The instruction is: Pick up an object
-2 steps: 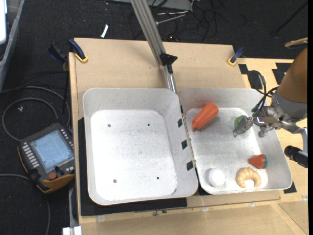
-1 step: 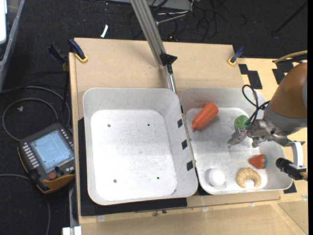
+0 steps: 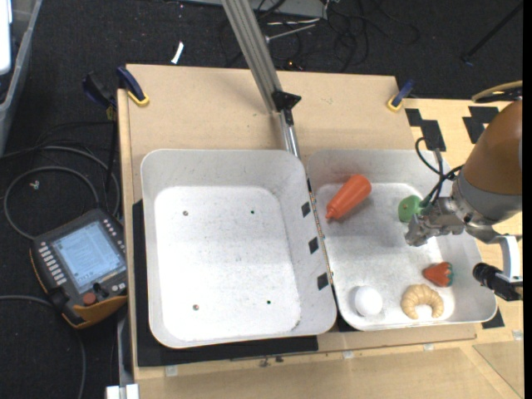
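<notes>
1. The arm [image 3: 492,169], grey with an orange band, reaches in from the right and sets its end effector [image 3: 418,229] low inside the right bin [image 3: 378,169], at the bin's right side. By the look of it, the approach stage of the pick is under way, with nothing yet lifted.

2. Five objects lie in the right bin: an orange carrot [image 3: 348,196] near the upper middle, a green piece [image 3: 408,208] just beside the end effector, a red strawberry-like piece [image 3: 438,273] below it, a croissant [image 3: 422,301] at the lower right and a white egg [image 3: 366,301] to the croissant's left.

3. The green piece is the nearest candidate; it sits at the end effector's upper left and may be touching it, though contact is unclear from this angle.

4. Whether the end effector is spread or pressed together cannot be told; the wrist hides its tip from above, and no object can be seen pinched in it.

5. The next move likely calls for settling on one object, closing squarely on it and lifting straight up; the rounded green piece could slip aside if caught off centre.

6. The left bin [image 3: 224,248] sits beside the right one on the bench [image 3: 208,106].
</notes>
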